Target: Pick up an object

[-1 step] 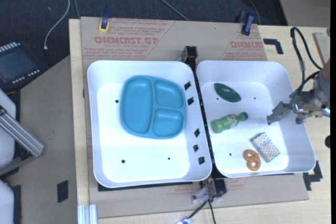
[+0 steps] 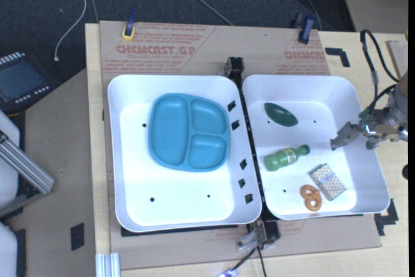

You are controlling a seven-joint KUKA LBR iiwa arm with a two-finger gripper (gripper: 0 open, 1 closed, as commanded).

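Hovering over the right rim of the right-hand shallow white plastic bin (image 2: 295,84): the grey two-finger gripper (image 2: 353,134), reaching in from the right. Holding nothing; fingers (image 2: 342,138) too small and blurred to judge as spread or pressed together.

Lying toward the back of that bin: a dark green leaf-shaped piece (image 2: 281,114). Resting near the middle, tilted: a green plastic bottle with a yellowish cap (image 2: 284,157). Sitting near the front rim, just beside each other: a small brown pretzel-shaped ring (image 2: 311,197) and a patterned square packet (image 2: 328,181). Leaving open floor along the bin's right wall, below the gripper.

Filling the back half of the left-hand white bin (image 2: 123,139): a light blue plastic tray with three compartments (image 2: 189,132), well apart from the front rim.
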